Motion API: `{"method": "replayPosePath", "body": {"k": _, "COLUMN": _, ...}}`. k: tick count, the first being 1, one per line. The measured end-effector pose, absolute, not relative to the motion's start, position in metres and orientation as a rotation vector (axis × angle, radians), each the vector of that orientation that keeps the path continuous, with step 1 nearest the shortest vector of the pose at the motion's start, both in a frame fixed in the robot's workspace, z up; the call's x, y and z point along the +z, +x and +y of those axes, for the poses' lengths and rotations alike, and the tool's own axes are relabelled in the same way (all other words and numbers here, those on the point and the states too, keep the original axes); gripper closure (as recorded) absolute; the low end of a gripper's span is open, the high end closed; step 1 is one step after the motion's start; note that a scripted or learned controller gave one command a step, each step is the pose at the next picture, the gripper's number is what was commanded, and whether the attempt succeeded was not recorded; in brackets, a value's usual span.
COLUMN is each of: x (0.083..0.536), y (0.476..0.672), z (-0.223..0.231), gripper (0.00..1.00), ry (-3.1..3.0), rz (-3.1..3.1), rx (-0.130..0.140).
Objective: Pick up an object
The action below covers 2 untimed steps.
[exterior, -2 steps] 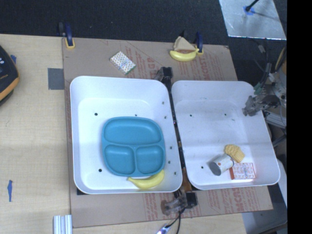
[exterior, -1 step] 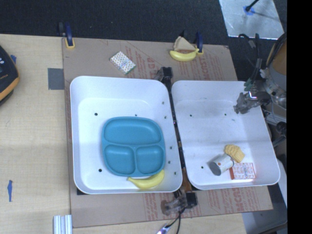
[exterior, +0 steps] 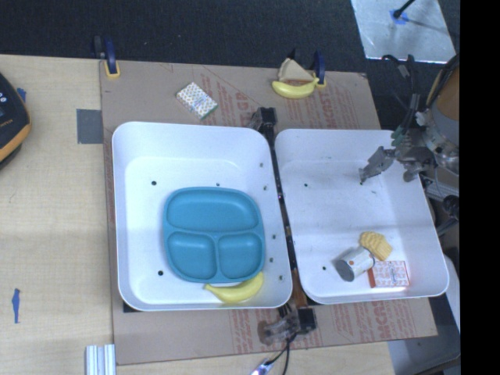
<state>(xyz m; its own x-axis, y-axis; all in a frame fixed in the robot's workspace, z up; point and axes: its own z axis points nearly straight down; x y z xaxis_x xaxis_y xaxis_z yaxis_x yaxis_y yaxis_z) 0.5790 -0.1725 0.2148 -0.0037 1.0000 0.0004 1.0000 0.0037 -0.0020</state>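
The gripper (exterior: 388,164) hangs over the far right part of the right bin (exterior: 328,209), its two dark fingers spread apart with nothing between them. The arm behind it is mostly cut off at the right edge, so little of its wrist can be made out.

In the near right corner of that bin lie a yellow lump (exterior: 376,245), a small can (exterior: 354,264) on its side touching it, and a red-and-white packet (exterior: 389,273) just beside the can; the packet's print is too small to read.

The left bin (exterior: 133,209) holds a blue tray (exterior: 212,233) with a banana (exterior: 235,289) at its near edge.
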Motion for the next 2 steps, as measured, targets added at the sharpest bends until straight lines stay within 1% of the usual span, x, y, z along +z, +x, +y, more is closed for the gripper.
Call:
{"method": "replayPosePath", "body": {"k": 1, "x": 0.179, "y": 0.522, "z": -0.183, "gripper": 0.00, "ry": -2.215, "rz": -2.224, "rx": 0.005}}
{"method": "replayPosePath", "body": {"k": 2, "x": 0.092, "y": 0.486, "z": -0.166, "gripper": 0.00, "ry": -2.216, "rz": -2.227, "rx": 0.002}}
